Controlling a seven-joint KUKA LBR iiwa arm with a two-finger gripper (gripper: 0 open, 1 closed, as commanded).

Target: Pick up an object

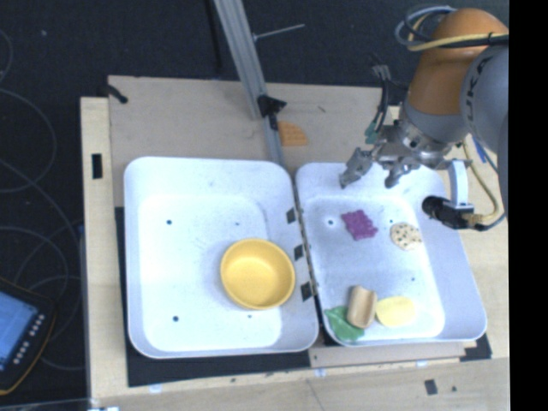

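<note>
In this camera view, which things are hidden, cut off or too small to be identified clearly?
- Green object in the right bin: partly covered by the tan cylinder, so its shape is unclear.
- Arm: cut off by the right edge beyond the orange band.
- Round speckled object: too small to identify.
- Dark device: cut off by the left edge.
- Tool: nothing visible between its spread fingers.

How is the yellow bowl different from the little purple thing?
The yellow bowl is big, round and hollow; the purple thing is small, flat and bumpy-edged. The bowl sits in the left bin; the purple thing lies in the right bin, nearer the gripper. Both rest untouched on white bin floors.
</note>
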